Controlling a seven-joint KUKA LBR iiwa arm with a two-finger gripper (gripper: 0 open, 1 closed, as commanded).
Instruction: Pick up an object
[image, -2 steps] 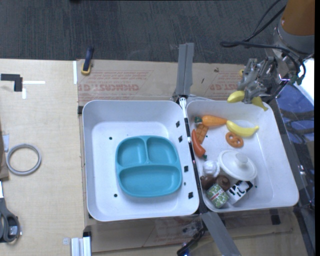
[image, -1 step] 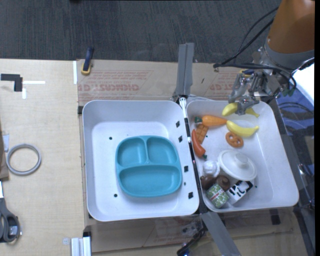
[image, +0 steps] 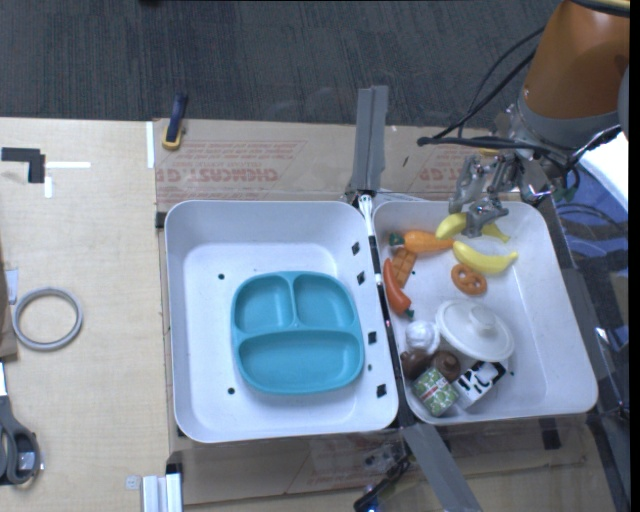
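My gripper (image: 485, 212) hangs over the back of the right bin (image: 560, 300), low above a yellow piece (image: 451, 226) that shows on both sides of it. Just in front lie a yellow banana (image: 485, 260) and an orange ring-shaped toy (image: 468, 281). To the left are an orange carrot (image: 428, 241), an orange waffle-like piece (image: 403, 264) and a red pepper (image: 397, 292). Nearer the front sit a white lidded pot (image: 476, 330), a green can (image: 432, 392) and a black-and-white item (image: 484, 380).
The left bin (image: 200, 300) holds a teal divided plate (image: 297, 332). A grey bar (image: 370, 140) rises behind the seam between the bins. On the bench at left lie a tape roll (image: 45, 318) and scissors (image: 18, 455). Cables (image: 480, 110) trail from the wrist.
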